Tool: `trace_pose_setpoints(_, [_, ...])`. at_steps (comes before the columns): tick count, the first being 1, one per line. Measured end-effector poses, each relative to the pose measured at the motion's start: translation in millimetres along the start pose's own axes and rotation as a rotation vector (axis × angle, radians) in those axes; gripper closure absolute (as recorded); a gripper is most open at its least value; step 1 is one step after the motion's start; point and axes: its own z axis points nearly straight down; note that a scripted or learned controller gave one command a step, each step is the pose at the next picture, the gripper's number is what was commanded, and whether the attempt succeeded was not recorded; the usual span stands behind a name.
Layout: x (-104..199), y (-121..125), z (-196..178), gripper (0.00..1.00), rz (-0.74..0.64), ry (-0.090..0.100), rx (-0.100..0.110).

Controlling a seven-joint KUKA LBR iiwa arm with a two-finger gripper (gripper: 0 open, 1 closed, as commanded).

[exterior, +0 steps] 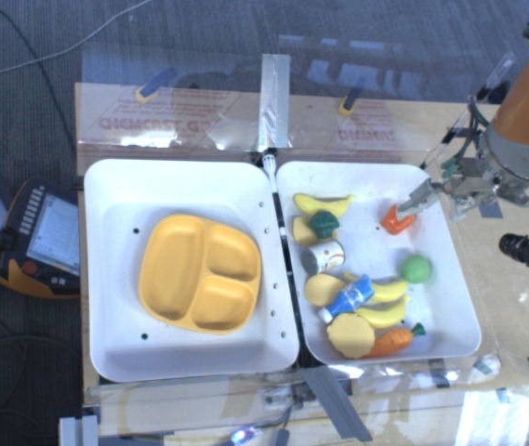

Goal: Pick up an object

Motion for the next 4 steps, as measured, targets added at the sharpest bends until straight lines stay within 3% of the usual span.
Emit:
trace_pose_setpoints(1, [73.2,52.6,83.8,0.0,0.154,0.0,0.001])
trace_pose_setpoints(2, [99.3,31.2,136.5,0.0,0.139,-0.004,-0.017])
trace_pose_setpoints(3, [82.5,-33.6,138.7,0.0,0.054,-0.003,-0.014])
trace_pose_setpoints(4, [93.9,-70.7,138.2,0.0,0.106,-0.005,-0.022])
